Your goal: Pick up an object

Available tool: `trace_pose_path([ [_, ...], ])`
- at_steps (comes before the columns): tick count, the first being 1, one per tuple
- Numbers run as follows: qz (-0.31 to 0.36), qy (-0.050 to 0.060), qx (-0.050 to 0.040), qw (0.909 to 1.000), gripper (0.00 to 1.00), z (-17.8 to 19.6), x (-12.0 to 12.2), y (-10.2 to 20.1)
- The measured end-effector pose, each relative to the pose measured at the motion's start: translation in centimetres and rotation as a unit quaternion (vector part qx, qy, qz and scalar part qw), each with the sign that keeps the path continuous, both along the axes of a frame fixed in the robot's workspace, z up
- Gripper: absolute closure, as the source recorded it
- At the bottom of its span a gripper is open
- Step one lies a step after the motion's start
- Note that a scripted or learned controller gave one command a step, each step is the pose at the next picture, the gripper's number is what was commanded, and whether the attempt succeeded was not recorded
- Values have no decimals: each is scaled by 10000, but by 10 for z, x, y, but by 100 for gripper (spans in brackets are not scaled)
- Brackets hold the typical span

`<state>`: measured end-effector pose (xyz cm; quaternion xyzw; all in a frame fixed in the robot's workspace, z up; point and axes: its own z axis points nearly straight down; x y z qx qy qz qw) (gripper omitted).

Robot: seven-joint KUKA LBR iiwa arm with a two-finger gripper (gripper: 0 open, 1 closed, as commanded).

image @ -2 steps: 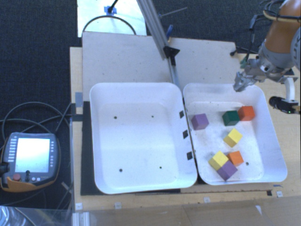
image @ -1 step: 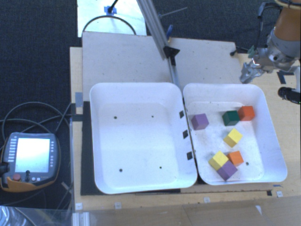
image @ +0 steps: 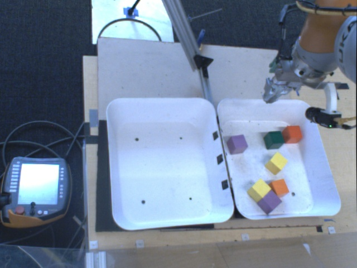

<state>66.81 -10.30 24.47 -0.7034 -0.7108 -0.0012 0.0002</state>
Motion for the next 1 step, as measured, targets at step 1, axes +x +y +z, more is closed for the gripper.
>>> trace_pose_path([
  [1, 0, 6, 2, 10000, 100, -12, -10, 55],
])
